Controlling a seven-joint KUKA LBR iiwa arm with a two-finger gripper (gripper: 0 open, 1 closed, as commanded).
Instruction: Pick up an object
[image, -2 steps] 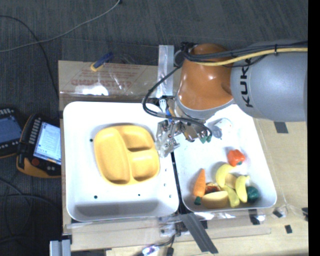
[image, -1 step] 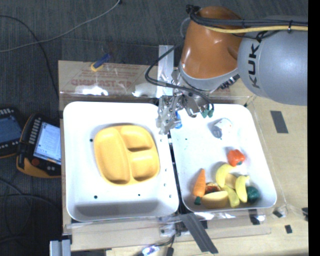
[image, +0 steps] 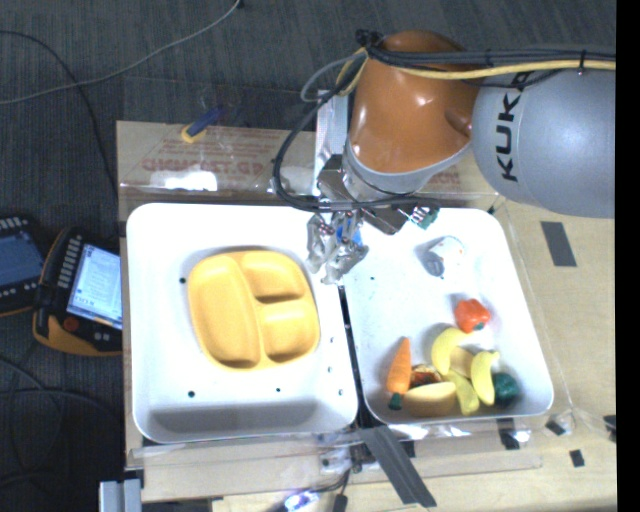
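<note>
Camera view: gripper hangs over the seam btwn bins, fingers together w/ nothing clamped. Toy food – carrot, banana, tomato – lies in right bin, well apart. Yellow tray in left bin.

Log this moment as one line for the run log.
tool above divider between bins | nothing seen held | yellow tray in left bin | toy food pile in right bin

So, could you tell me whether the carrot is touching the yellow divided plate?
Apart. The camera view shows the carrot in the right bin, while the yellow divided plate lies in the left bin, with both rims between them.
</note>
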